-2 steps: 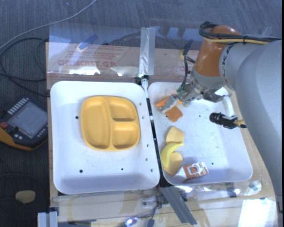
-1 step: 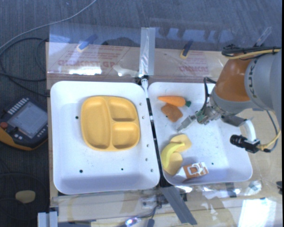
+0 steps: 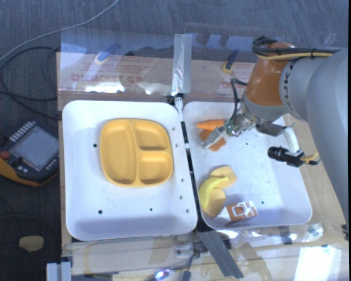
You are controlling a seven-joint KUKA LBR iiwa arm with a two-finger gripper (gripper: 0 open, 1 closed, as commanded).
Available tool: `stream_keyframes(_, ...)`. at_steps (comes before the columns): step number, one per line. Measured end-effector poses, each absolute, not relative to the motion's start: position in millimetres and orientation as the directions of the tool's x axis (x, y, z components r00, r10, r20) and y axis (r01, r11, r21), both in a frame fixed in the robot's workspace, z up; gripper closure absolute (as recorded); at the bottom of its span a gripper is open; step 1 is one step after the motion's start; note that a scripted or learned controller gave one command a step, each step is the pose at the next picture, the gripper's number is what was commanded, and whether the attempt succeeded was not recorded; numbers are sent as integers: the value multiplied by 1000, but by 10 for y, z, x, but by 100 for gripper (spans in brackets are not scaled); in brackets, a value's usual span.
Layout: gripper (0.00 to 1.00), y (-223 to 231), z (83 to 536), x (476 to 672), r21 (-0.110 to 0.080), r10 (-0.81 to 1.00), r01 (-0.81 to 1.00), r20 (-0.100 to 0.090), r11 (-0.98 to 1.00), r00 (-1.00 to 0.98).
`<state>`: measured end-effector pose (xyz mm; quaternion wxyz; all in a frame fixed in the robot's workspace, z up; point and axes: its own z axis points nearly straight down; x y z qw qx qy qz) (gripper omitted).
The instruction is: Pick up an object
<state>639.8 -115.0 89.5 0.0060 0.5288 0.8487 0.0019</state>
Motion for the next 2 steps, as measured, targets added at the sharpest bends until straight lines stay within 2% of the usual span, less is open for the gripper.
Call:
stream_keyframes(1, 100, -1140, 999, 6402, 10, 897, 897, -6, 441, -441)
stream_keyframes(2, 100, -281, 2029, 6262, 0, 936, 936, -1, 353, -353)
